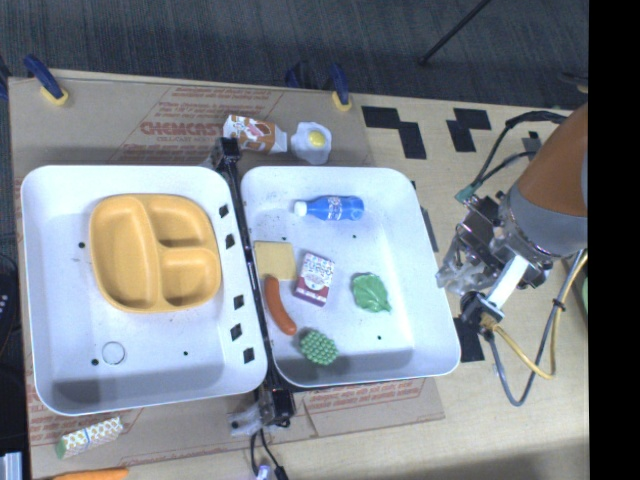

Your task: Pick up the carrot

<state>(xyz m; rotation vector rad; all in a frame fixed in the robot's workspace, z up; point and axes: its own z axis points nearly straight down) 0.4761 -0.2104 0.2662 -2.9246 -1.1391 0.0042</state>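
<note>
Two white bins sit side by side on the desk (pixel 470 408). The left bin (pixel 60 368) holds one yellow sectioned tray (pixel 155 251). The right bin (pixel 420 338) holds six things: one blue bottle (pixel 330 208) lying on its side near the far wall, one yellow square (pixel 274 261), one small red-and-white packet (pixel 315 279), one green leaf (pixel 371 293), one green knobbly ball (pixel 318 347), and one carrot (pixel 279 304). The carrot lies orange and slim by the right bin's left wall, just in front of the yellow square, left of the packet, with the ball near its lower end.

Beyond the bins on the desk lie one small brown carton (pixel 250 133) and one white-and-yellow piece (pixel 312 141). At the near left corner one speckled tube (pixel 90 436) lies outside the left bin, and an orange thing (pixel 90 474) is cut off by the bottom edge.

The hand (pixel 480 280) hangs outside the right bin, past its right wall, well apart from the carrot. It is a tangle of grey metal and cables, so I cannot tell whether it is released or clenched.
</note>
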